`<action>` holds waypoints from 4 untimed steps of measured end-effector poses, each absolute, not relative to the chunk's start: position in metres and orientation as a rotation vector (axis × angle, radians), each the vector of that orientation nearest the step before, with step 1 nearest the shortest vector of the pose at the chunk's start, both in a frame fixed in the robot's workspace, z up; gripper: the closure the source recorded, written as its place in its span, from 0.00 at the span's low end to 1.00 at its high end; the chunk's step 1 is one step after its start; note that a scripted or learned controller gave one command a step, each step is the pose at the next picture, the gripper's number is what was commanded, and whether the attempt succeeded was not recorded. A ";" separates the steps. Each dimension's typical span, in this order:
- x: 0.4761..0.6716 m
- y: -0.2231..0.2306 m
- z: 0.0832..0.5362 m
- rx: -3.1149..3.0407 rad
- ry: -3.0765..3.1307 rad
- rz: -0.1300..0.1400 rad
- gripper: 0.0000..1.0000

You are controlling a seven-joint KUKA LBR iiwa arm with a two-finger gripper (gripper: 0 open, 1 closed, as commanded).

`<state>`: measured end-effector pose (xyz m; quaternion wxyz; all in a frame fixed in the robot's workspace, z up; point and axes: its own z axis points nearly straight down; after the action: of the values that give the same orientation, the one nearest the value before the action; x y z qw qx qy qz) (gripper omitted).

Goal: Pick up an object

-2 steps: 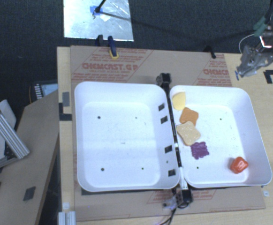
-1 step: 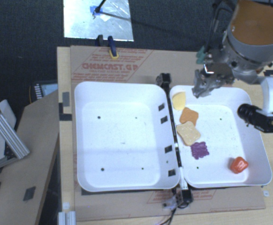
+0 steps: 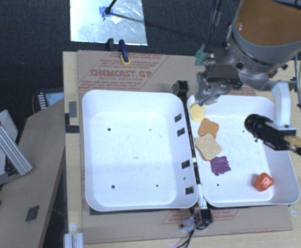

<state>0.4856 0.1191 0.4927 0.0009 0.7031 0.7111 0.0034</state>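
Approach step: my gripper (image 3: 201, 100) hangs over the far-left corner of the right bin (image 3: 285, 190), just above the pale yellow piece (image 3: 197, 112); grip state: cannot tell. Next move, as I judge it: short descent onto that piece. Cardboard (image 3: 140, 68) reads "CHEMCAST G P".

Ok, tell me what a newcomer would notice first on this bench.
The grey arm with its orange band fills the upper right, its gripper down at the right bin's far left corner, just above a pale yellow piece. Next, the small items in that bin: an orange piece, a toast-like slice, a purple cluster and a red-orange piece.
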 end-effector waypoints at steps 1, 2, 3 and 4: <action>0.486 0.157 0.537 2.211 2.229 0.011 1.00; 0.486 0.206 0.535 2.213 2.232 0.005 1.00; 0.503 0.236 0.463 2.216 2.230 -0.008 1.00; 0.484 0.234 0.260 2.224 2.228 -0.025 1.00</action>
<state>0.4835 0.2335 0.2604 -0.0031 0.7064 0.7077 -0.0081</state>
